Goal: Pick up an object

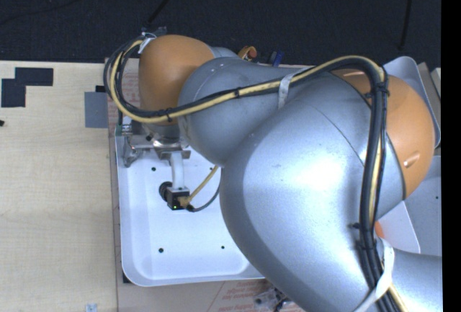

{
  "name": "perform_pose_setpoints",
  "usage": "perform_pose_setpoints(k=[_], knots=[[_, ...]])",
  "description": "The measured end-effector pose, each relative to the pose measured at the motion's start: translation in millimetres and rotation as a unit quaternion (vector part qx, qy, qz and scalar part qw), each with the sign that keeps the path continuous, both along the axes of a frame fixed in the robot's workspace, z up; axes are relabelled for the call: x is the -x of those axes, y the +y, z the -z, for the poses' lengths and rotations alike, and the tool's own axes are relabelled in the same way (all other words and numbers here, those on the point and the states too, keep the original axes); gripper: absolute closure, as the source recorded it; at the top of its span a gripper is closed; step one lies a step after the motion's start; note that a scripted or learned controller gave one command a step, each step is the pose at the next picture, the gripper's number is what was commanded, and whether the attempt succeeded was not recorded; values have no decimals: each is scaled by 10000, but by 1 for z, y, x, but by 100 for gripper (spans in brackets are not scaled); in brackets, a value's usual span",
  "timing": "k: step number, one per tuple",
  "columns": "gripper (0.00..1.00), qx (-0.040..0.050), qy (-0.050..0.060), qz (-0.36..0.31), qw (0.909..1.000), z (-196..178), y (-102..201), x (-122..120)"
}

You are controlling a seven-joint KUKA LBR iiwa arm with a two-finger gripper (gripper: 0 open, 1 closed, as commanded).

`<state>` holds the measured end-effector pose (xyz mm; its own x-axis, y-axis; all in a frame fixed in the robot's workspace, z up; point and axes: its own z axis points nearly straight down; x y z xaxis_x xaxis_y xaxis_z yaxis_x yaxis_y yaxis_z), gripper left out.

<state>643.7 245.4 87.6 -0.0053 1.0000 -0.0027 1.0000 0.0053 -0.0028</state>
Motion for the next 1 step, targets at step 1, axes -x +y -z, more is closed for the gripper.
perform_pose_setpoints(k=[1], knots=[[0, -2, 55, 27, 10000, -4, -2, 100]])
